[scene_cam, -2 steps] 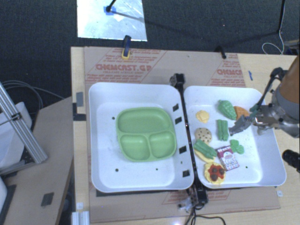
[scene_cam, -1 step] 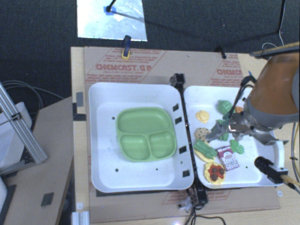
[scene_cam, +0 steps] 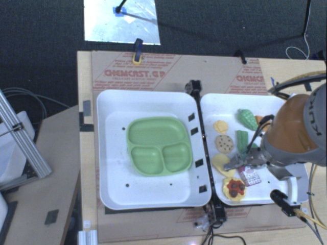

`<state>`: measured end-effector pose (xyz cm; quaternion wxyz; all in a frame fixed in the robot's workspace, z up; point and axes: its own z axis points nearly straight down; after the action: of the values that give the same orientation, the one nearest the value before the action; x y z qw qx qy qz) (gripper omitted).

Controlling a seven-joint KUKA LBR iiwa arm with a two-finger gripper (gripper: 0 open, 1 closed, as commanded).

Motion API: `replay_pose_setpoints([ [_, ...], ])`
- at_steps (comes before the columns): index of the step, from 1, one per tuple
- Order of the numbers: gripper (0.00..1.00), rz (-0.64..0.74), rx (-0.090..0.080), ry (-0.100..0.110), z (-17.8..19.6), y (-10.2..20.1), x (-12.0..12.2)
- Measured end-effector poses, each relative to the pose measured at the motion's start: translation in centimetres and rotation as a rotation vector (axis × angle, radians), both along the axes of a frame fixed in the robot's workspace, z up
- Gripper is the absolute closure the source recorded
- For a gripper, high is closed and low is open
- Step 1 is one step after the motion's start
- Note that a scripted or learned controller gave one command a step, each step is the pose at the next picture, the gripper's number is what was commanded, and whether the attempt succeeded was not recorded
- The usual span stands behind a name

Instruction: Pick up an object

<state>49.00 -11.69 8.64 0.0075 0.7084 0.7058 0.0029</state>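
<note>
- Nearest you, at the front edge of the right bin (scene_cam: pixel 265 100), lies a round yellow toy with red and dark topping (scene_cam: pixel 234 188), like a small pizza; a pink-and-white patterned card or packet (scene_cam: pixel 250 177) sits just beside it.
- Your gripper (scene_cam: pixel 236 162) hangs low over that same corner, its grey tip pointing toward the divider; whether its fingers are parted or closed I cannot tell, and nothing shows clearly between them.
- Your likeliest pick, as I judge it, is the flat pale yellow piece (scene_cam: pixel 220 161) touching or just under the tip; the contact is too small to confirm.
- To do this step well, centre on one item only, come straight down, and keep clear of the bin wall and divider; flat pieces may slip out.
- Further back you have a brown speckled cookie (scene_cam: pixel 224 144), a small yellow piece (scene_cam: pixel 220 126), a dark green stick (scene_cam: pixel 241 139) and a lighter green ridged vegetable (scene_cam: pixel 248 118).
- Beyond the divider, the left bin (scene_cam: pixel 110 137) holds a green sectioned plate (scene_cam: pixel 159 145), well apart from your work.
</note>
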Motion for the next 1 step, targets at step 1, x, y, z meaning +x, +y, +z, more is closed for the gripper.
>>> replay_pose_setpoints([
  [1,1.0,0.004,0.005,0.006,1.35,0.34,-0.08],
])
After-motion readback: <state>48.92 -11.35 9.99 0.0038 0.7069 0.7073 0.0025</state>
